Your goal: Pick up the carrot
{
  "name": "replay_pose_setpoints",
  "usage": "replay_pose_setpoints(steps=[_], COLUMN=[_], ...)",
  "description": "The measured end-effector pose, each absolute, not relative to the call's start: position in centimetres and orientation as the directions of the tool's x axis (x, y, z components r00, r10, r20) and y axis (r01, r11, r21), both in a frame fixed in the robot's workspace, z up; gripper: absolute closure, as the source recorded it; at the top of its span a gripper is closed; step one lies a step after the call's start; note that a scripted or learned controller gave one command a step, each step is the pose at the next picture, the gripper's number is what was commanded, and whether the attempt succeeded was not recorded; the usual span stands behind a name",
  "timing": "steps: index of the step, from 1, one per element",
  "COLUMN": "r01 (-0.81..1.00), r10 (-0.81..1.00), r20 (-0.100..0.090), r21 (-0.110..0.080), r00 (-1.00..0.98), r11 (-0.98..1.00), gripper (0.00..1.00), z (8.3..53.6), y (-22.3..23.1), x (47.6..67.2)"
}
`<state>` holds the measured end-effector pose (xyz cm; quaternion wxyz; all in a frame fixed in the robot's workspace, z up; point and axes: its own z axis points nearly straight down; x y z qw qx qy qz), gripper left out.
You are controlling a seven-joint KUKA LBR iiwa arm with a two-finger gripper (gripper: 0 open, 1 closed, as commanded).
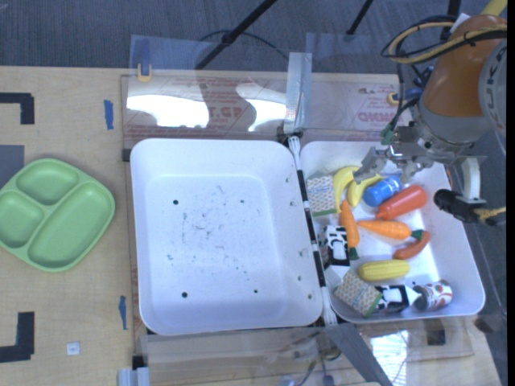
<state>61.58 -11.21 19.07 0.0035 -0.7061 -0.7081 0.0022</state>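
The carrot point(385, 229) is orange with a green stub at its right end and lies flat in the middle of the right bin point(471, 276). A slimmer orange piece point(348, 223) lies just left of it, running front to back. My gripper point(393, 161) hangs over the back of that bin, above a blue item point(382, 190) and a yellow banana point(346, 179). It is behind the carrot and apart from it, with nothing visibly held.
Around the carrot lie a red-orange piece point(400, 202), a red chili point(410, 248), a yellow piece point(383, 270), a checked packet point(320, 193), a black-and-white item point(336, 244) and a small can point(434, 296). The left bin point(161, 159) adjoins. A green divided plate point(52, 213) sits far left.
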Motion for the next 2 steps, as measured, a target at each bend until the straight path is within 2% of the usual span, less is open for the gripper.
replay_pose_setpoints(steps=[1,2], r01=[0.998,0.964], r10=[0.998,0.964], r20=[0.001,0.004], r21=[-0.004,-0.006], r00=[-0.055,-0.267], r11=[0.055,0.267], gripper=[0.00,0.00], z=[10.6,12.2], y=[-9.9,-10.9], x=[60.4,53.3])
